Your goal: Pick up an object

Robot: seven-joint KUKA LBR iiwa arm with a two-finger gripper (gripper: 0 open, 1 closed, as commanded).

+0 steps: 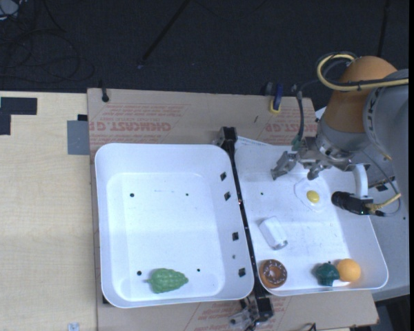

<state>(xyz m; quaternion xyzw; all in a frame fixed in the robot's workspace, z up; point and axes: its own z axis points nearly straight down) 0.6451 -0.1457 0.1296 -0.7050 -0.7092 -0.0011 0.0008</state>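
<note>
1. Two shallow white bins sit side by side on the desk (41,205), parted by a black divider strip (238,205) along their shared edge.
2. One thing lies in the left bin (114,185): a green bumpy object (168,280) close to the near wall, toward the right side.
3. Five things lie in the right bin (372,243).
4. A yellow-centred white piece, perhaps a toy fried egg (312,198), lies in the upper middle of that bin, just below the claw.
5. A small white cylinder (272,232) lies tilted near the bin's centre-left, hard to pick out against the white floor.
6. A brown ringed disc like a doughnut (272,273) rests at the near left corner, against the wall.
7. A dark green object (326,274) and an orange ball (348,270) touch each other at the near right.
8. The claw (301,165) hovers over the far part of the right bin with its two fingers spread apart, nothing between them.
9. The grey arm (383,126) enters from the right, its orange band (352,95) above the wrist.
</note>
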